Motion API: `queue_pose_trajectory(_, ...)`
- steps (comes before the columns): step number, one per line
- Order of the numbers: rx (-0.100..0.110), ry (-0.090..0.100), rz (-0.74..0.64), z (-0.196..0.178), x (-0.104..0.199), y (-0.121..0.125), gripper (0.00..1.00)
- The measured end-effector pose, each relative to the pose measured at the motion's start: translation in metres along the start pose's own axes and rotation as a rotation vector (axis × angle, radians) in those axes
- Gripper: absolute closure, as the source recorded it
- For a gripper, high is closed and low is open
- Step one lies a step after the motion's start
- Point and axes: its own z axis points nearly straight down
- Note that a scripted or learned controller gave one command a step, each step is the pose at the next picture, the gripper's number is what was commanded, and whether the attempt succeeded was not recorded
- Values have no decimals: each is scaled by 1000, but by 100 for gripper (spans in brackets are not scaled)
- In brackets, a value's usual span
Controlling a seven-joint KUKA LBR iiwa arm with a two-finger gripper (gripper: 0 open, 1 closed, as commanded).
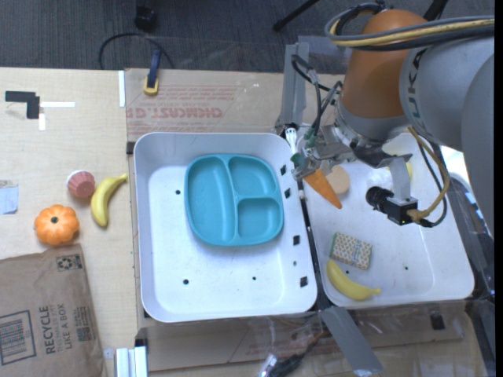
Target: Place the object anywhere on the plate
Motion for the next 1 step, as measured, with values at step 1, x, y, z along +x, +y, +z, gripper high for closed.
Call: queue_pose_trajectory(1, 2, -1, 139, 25, 68, 27, 100)
